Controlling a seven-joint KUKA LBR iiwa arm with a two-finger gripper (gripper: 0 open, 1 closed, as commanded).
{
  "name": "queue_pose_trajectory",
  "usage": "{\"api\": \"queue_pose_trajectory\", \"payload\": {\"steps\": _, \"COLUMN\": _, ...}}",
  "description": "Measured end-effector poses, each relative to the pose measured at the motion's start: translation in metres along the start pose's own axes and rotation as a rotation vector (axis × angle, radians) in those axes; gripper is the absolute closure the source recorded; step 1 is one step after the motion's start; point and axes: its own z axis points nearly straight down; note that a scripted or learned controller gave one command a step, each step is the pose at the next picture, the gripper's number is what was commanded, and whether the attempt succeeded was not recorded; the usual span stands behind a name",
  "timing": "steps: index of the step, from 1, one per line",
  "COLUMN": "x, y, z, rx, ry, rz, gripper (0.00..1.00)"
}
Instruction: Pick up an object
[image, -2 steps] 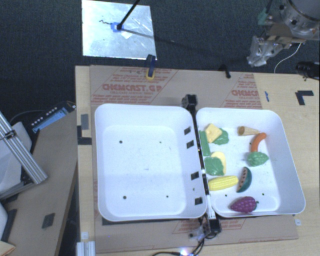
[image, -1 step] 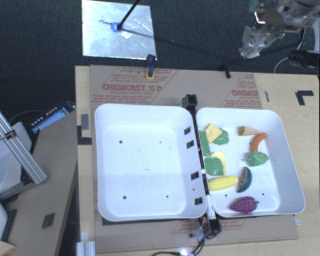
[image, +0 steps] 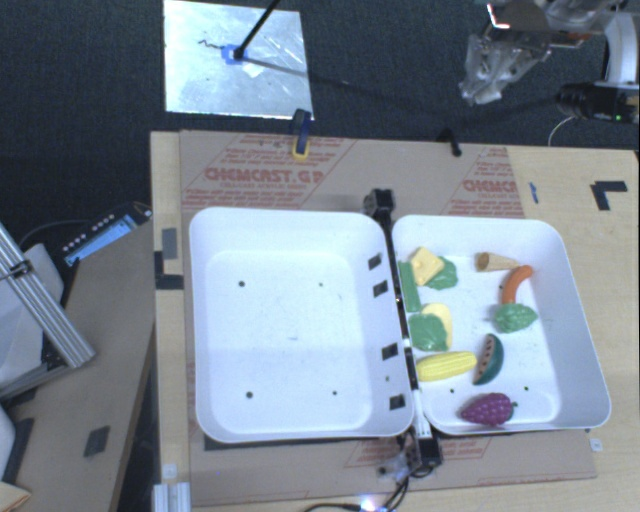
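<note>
**Gripper high above the far edge, toys in the right bin**

The arm enters at the top right, and the gripper (image: 487, 82) hangs high over the dark floor beyond the far edge of the bench, its tip angled down and toward the left. It looks blurred and pale, and whether it is wide or narrow cannot be told. Nothing is seen in it.

Well below the gripper in the view, and nearer the camera, sits the right bin (image: 575, 300) with all the toys. Closest to the gripper are the cone (image: 494, 262) and the carrot (image: 514, 283). Left of those lie a yellow wedge (image: 426, 264) touching a green leaf (image: 442, 275). Farther on come a second leaf (image: 515, 318), a green-and-yellow piece (image: 431, 329), the corn (image: 446, 367), a melon slice (image: 488, 359) just beside it, and the grapes (image: 487, 408) farthest of all.

The left bin (image: 290, 330) lies down and left of the gripper.

Under both bins a brown sheet (image: 330, 165) bears red print reading "CHEMCAST GP" (seen on the left, repeated at a slant on the right, less legible there). A yellow clamp (image: 300, 148) sits at its far edge, left of the gripper.
</note>
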Motion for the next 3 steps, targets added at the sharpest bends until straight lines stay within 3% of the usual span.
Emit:
{"api": "queue_pose_trajectory", "payload": {"steps": 1, "x": 0.027, "y": -0.011, "z": -0.044, "rx": -0.001, "ry": 0.0, "rz": 0.0, "gripper": 1.0}}
{"api": "queue_pose_trajectory", "payload": {"steps": 2, "x": -0.038, "y": 0.0, "z": -0.031, "rx": 0.003, "ry": -0.003, "rz": 0.01, "gripper": 1.0}}
{"api": "queue_pose_trajectory", "payload": {"steps": 3, "x": -0.124, "y": -0.002, "z": 0.037, "rx": 0.007, "ry": -0.003, "rz": 0.011, "gripper": 1.0}}
